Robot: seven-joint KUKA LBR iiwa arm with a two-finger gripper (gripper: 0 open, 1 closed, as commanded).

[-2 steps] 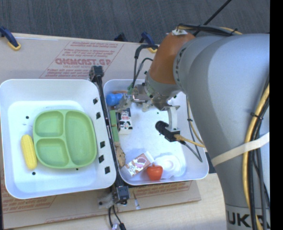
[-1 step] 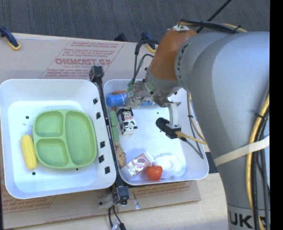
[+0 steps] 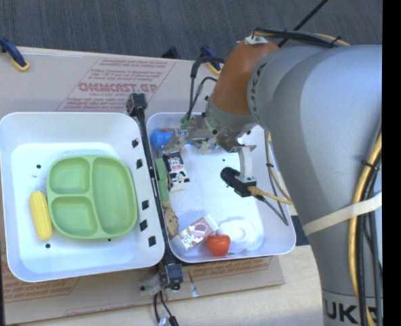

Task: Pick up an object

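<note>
My gripper (image 3: 195, 136) is low over the far end of the right bin (image 3: 276, 231), under the orange wrist band. A blue object (image 3: 161, 139) lies just to its left, against the bin's far left corner. A small black-and-white cow-patterned carton (image 3: 176, 170) lies just in front of the gripper. Nothing is seen held. The arm's large grey body covers the bin's right side.
Near the right bin's front lie a red-and-white carton (image 3: 195, 233), a red tomato-like piece (image 3: 218, 244), a white round lid (image 3: 241, 233) and a brown piece (image 3: 170, 223). The left bin (image 3: 17, 257) holds a green divided plate (image 3: 93, 197) and a yellow corn cob (image 3: 41, 214).
</note>
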